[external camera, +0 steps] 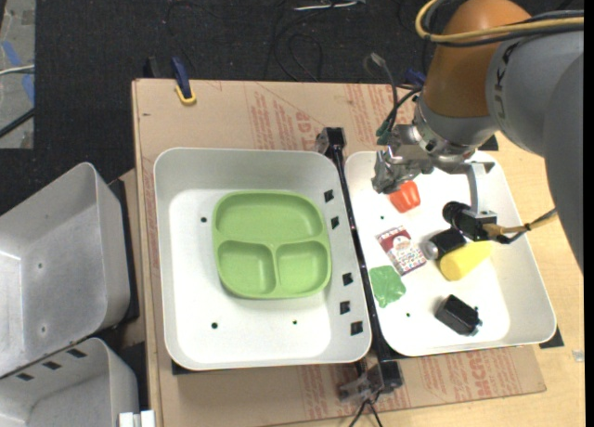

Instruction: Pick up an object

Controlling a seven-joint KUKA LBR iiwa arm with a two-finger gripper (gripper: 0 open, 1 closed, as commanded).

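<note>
My gripper (393, 177) hangs over the far left part of the right bin (520, 323). An orange-red block (405, 198) lies directly below and just in front of it, close enough that I cannot say whether they touch. Further toward the front are a red and white packet (401, 250), a green soft piece (386, 284), a yellow object (466, 259) and a small black block (458, 314).
The left bin (186, 323) holds a light green divided plate (272, 243). A black divider rail (351, 239) runs between the two bins. Grey tubs (51, 258) stand off the bench at the left. The grey arm crosses the upper right.
</note>
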